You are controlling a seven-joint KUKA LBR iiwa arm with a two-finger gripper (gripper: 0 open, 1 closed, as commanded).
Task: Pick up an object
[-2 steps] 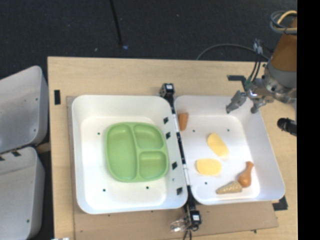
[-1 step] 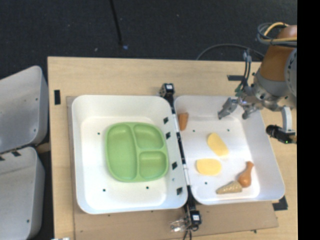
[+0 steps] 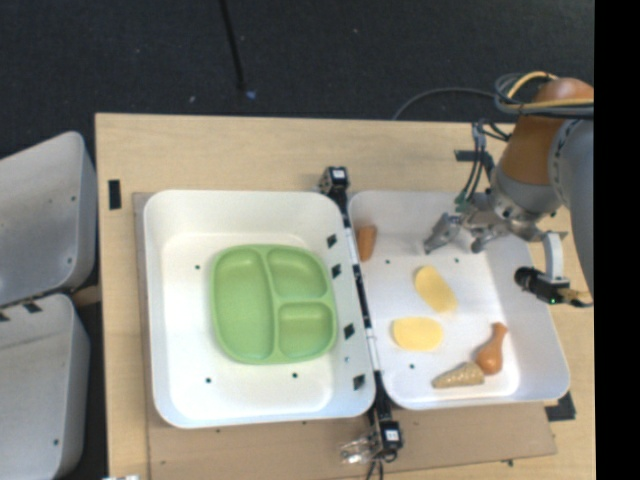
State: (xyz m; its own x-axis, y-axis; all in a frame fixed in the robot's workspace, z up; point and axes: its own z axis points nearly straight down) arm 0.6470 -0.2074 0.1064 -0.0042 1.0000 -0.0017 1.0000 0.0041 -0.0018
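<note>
My gripper (image 3: 458, 238) hangs over the back of the right bin (image 3: 530, 368), open, with nothing between its fingers. Just in front of it lies a yellow oval piece (image 3: 435, 289), and a second yellow piece (image 3: 417, 334) lies nearer the front. A small orange piece (image 3: 367, 241) rests against the bin's left wall, to the gripper's left. At the front right are a brown drumstick (image 3: 491, 349) and a tan cone (image 3: 457, 375). None of them touches the gripper.
The left bin (image 3: 170, 238) holds a green divided plate (image 3: 272, 301). A row of black clips (image 3: 350, 298) runs along the seam between the bins. The arm (image 3: 535, 158) and its cables come in over the right bin's back right corner.
</note>
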